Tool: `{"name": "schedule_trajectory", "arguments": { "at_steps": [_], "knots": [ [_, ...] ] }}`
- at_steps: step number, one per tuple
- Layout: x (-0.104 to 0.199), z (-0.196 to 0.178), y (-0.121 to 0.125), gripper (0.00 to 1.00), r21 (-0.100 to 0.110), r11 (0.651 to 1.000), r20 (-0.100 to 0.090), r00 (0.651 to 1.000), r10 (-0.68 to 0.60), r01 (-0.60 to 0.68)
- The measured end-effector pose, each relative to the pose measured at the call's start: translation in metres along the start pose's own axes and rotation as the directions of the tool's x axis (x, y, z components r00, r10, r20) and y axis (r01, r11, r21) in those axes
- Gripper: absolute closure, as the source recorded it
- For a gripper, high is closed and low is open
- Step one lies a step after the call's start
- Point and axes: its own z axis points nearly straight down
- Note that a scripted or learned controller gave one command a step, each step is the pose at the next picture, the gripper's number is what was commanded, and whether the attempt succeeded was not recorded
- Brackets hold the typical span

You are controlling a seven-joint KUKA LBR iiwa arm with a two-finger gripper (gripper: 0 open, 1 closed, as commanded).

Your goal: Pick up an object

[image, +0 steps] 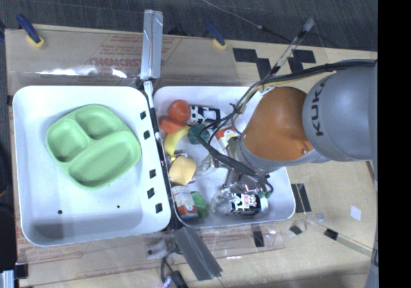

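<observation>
The right bin (282,206) holds several small toys: an orange-red round piece (179,111), a black-and-white cow-patterned item (205,114), a yellow banana-like piece (174,141), a yellow lemon-like piece (182,169), and a red, white and green packet (188,204). My gripper (243,197) reaches down at the bin's front right, over a black-and-white cow-patterned object (246,203) and a clear crinkled wrapper (221,200). The arm's orange band (276,126) and grey body cover the bin's right part.
The left bin (29,152) carries a green divided plate (94,144). A metal divider (151,43) runs between the bins. Cables (218,152) trail from the wrist across the right bin. Blue clamps (30,30) hold the cardboard at the back.
</observation>
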Motion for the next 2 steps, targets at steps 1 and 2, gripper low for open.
{"name": "schedule_trajectory", "arguments": {
  "at_steps": [1,2],
  "knots": [
    [0.001,-0.001,-0.077,0.00,0.000,0.985,0.000,0.985,-0.170,0.170],
    [-0.002,-0.011,-0.076,1.00,0.001,0.984,0.003,0.984,-0.177,0.177]
  ]
}}
